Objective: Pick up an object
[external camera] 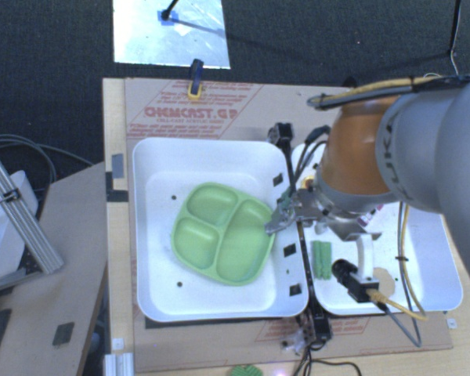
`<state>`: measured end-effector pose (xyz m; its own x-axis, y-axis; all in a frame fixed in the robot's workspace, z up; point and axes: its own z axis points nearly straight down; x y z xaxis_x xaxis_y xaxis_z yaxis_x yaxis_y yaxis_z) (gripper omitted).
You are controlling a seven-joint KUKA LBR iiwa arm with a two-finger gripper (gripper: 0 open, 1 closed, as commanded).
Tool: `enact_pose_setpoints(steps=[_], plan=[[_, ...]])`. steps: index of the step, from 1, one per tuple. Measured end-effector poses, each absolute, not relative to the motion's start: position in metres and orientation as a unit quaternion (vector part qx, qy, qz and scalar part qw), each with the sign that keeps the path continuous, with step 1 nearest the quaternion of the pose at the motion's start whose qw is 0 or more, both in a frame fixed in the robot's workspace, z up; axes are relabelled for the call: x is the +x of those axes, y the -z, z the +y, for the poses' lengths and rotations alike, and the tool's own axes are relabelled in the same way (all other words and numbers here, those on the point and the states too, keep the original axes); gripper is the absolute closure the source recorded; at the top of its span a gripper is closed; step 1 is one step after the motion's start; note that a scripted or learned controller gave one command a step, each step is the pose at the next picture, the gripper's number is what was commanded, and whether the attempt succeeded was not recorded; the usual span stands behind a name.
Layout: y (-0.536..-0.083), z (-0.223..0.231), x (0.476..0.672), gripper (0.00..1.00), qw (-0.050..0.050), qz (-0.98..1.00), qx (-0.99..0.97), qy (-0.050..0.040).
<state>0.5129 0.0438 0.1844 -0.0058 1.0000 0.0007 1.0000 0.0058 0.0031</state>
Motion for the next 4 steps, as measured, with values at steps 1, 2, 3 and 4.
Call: enact_pose_setpoints(steps=[1,2,3,4], plan=[[-0.165,0.121,0.490,0.00,-0.002,0.711,0.703,-0.0003],[-0.304,0.196,0.493,0.00,0.002,0.712,0.702,-0.0084],[-0.099,0.175,0.492,0.00,0.005,0.707,0.708,-0.0064],[-0.295,0.193,0.489,0.00,0.003,0.710,0.704,-0.0084]])
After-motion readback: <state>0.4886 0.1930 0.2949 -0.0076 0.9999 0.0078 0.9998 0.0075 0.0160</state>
